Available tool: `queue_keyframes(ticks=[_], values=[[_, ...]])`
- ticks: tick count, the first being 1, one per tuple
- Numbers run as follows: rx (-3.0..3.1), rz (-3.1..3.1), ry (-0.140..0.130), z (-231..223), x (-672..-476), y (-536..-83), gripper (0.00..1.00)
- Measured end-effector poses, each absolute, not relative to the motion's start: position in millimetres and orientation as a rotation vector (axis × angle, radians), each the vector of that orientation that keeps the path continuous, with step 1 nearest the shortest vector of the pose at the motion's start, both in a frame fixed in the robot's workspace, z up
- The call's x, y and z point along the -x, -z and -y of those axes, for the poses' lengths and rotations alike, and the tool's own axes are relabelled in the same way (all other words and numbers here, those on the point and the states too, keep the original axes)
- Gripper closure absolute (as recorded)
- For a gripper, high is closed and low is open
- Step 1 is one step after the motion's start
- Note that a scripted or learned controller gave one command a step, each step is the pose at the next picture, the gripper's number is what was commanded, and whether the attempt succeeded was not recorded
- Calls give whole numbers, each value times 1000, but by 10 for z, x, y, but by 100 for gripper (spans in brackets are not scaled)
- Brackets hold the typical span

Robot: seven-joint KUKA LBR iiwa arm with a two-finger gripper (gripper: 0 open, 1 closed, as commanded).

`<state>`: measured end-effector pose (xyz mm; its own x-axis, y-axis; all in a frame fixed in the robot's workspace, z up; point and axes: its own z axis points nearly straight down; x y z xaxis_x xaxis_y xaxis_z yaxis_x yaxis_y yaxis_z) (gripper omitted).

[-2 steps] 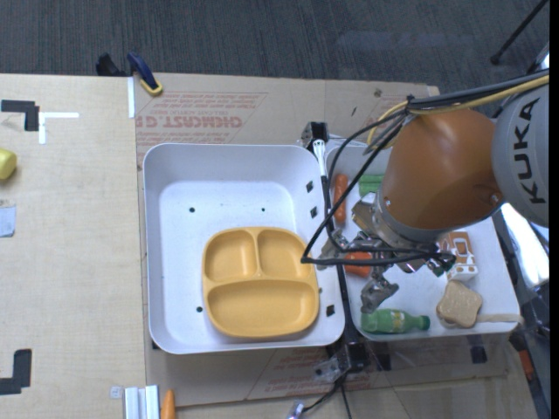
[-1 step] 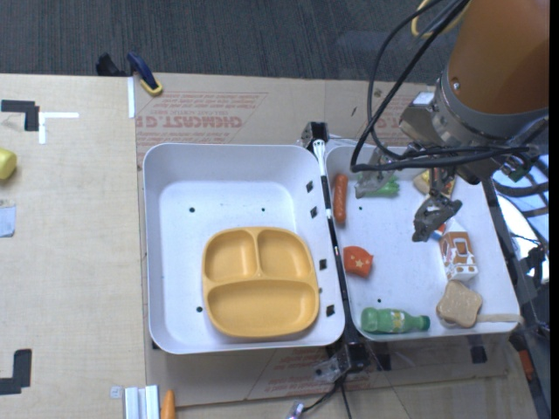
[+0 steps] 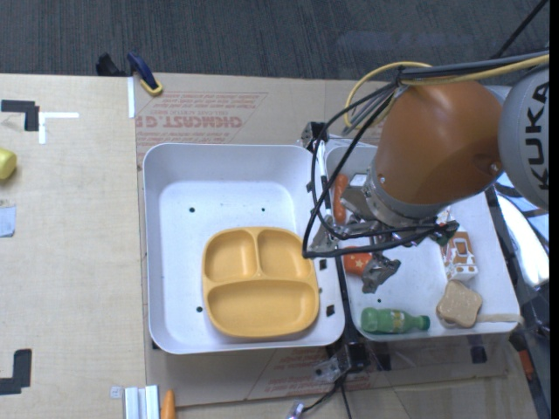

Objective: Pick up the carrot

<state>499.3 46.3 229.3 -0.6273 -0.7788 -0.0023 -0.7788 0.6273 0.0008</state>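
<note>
While the arm [image 3: 441, 142] (marked "KUKA") covers the carrot [image 3: 339, 197], its jaws' state can't be told

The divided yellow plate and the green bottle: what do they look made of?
The plate looks like moulded plastic, matte: uniform yellow, soft rounded dividers, no glare. The green bottle looks like glossy plastic, possibly a toy: bright highlights along its side. Neither can be confirmed from this view.

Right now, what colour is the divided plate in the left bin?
Yellow-orange all over; the plate shows in the camera view.
</note>
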Motion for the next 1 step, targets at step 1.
queue_keyframes(ticks=[1], values=[[1860,-2531,-4,-1226,-4852,-1594,0]])
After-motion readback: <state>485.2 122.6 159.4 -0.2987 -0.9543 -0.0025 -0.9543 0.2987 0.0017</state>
